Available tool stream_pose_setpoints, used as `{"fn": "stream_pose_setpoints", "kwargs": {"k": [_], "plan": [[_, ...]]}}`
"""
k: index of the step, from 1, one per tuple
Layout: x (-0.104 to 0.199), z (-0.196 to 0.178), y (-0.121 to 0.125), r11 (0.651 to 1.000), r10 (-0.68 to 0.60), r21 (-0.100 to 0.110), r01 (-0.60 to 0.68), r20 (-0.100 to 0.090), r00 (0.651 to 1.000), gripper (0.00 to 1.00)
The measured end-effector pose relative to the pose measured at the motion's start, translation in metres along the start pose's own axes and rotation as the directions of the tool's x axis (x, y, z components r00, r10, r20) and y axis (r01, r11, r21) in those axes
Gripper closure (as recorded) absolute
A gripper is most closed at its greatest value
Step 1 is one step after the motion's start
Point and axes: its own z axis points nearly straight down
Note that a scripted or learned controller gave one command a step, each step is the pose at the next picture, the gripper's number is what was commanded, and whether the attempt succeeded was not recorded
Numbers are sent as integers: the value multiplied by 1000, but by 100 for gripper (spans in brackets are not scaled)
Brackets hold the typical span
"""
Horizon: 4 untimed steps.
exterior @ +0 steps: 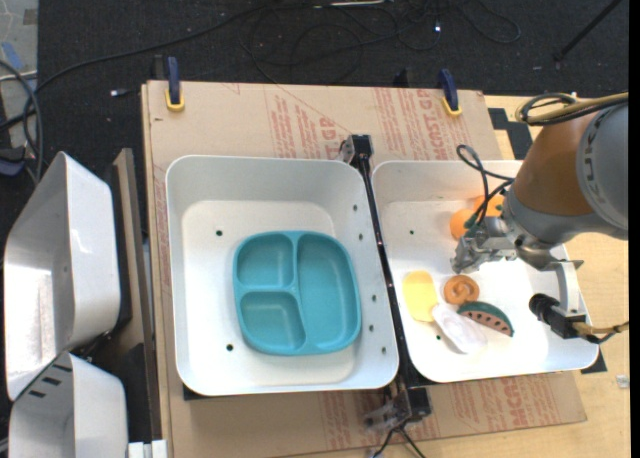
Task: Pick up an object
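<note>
Pick-up attempt, not yet completed. The tool [468,258] hangs low in the right bin [530,361], directly above a round brown doughnut-like piece [461,291]; whether its fingers are spread or closed cannot be told from here, and nothing is seen held between them. Nothing is seen lifted; the grasp and the lift remain. Beside the doughnut lie a yellow piece [419,295] toward the left bin [190,246], a white piece [458,330] and a watermelon slice [491,318] toward the near rim, and an orange piece [468,219] partly hidden behind the arm. This crowding may hinder a clean grasp. The left bin holds a teal divided plate [297,292].
</note>
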Motion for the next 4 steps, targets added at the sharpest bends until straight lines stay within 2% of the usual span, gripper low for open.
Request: {"fn": "stream_pose_setpoints", "kwargs": {"k": [1, 3, 4], "plan": [[-4, -58, 10, 1000, -4, -6, 4, 2, 1000, 100], [-6, -150, 26, 1000, -5, -6, 5, 2, 1000, 100], [-6, -198, 28, 1000, -5, -6, 5, 2, 1000, 100]]}}
